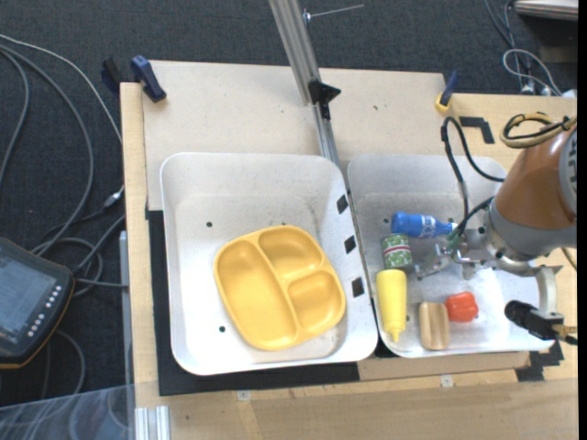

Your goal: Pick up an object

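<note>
I read the gripper (438,262) as hanging low in the right bin (477,174) so it can reach the cluster there: it sits just right of the green can (396,250), with the blue bottle (417,225) just above that can and the yellow bottle (392,302), tan block (434,325) and red piece (461,307) below it. I cannot tell how the gripper is set or whether it touches anything, since the wrist and cabling blur it.

Two bins sit side by side on the bench (229,99). The left bin (183,209) has a tray (278,285) in it. The right bin (404,177) has a bottle (417,225) at the back, a can (395,249) beside it, and a squeeze bottle (393,302) in front.
</note>
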`<state>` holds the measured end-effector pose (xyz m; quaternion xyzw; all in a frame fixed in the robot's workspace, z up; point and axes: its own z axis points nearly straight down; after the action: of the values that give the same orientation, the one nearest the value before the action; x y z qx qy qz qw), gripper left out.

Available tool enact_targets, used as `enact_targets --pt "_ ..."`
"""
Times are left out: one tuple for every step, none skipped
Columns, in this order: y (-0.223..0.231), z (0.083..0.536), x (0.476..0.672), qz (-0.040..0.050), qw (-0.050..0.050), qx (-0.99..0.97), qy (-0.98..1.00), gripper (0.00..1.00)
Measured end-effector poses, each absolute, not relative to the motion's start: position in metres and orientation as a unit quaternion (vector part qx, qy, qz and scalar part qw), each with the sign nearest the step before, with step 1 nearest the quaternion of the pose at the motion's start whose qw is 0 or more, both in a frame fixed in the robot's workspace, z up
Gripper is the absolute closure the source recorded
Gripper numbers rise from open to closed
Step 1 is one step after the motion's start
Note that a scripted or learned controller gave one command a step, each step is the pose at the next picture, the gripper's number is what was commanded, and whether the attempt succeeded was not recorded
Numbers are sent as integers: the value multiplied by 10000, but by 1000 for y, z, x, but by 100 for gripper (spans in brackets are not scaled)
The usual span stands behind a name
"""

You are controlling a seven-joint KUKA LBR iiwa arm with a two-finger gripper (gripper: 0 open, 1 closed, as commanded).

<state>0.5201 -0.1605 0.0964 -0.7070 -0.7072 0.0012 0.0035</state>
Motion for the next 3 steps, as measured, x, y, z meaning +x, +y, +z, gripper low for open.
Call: enact_targets --pt "-160 111 522 -11 4 -7066 -7076 100" --pt "-156 155 527 -16 -24 -7063 -7079 100" --pt "-154 217 536 -22 -37 -7062 -7080 100"
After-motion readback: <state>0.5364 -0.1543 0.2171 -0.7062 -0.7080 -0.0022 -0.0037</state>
